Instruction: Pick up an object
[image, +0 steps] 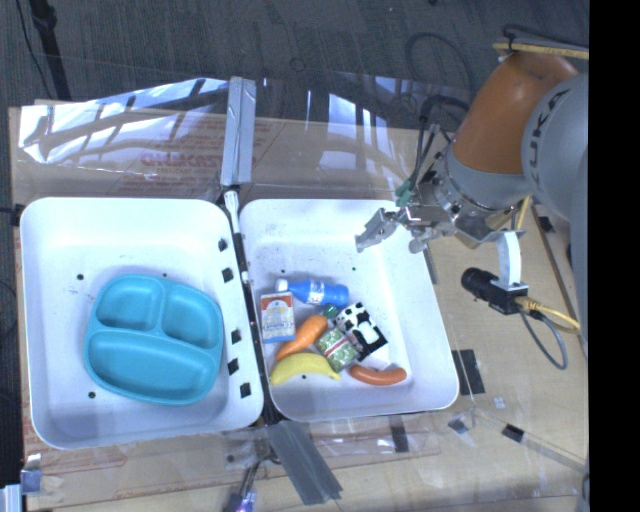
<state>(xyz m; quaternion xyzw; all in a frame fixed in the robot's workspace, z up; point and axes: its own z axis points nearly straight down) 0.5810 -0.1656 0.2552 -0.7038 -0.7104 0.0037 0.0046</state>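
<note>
Toy food is piled at the front of the right bin (425, 300): a blue bottle (320, 293), a small orange-and-white carton (277, 318), a carrot (303, 336), a banana (303, 370), a green packet (337, 347), a black-and-white checked piece (361, 327) and a red sausage (379, 375). My gripper (394, 234) hangs over the back right of this bin, well above and behind the pile. Its fingers are spread open and nothing sits between them.
A blue divided plate (154, 338) lies in the left bin (50, 230). A metal divider strip (238, 140) runs between the bins at the back. Bare white floor shows at the back of the right bin under the gripper.
</note>
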